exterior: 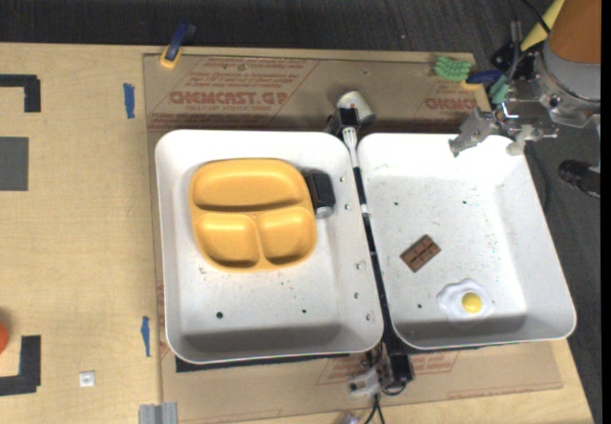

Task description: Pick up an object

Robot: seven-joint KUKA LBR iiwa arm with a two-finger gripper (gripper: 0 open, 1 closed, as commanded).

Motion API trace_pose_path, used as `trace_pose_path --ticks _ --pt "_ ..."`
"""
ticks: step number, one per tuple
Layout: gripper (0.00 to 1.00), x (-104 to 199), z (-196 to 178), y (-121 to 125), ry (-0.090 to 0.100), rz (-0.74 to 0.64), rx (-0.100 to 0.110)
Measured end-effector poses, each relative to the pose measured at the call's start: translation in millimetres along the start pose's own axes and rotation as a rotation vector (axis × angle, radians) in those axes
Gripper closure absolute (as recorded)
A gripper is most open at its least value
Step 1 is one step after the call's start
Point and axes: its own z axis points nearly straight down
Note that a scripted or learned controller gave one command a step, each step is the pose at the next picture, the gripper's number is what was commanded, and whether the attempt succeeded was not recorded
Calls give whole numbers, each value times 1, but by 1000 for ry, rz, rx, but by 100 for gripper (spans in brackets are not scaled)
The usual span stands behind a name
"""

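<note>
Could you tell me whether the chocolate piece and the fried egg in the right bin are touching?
Apart. The camera view shows bare white bin floor between the chocolate piece and the fried egg, which lies nearer the bin's front corner.

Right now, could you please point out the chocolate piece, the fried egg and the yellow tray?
chocolate piece (419, 253), camera view, centre of its top.
fried egg (470, 301), camera view, on the yolk.
yellow tray (250, 186), camera view, its large upper compartment.

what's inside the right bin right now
The right bin holds a brown chocolate bar piece near its middle and a fried egg toy toward the near edge. Nothing covers either; dark specks dot the floor.
</note>
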Motion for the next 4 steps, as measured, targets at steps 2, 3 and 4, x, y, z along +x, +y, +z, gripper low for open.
trace_pose_path --ticks 2,3,4 --pt "0 19 191 -125 0 -187 -1" --pt "0 26 191 -99 0 94 -3" --pt "0 6 190 -36 0 248 -3"
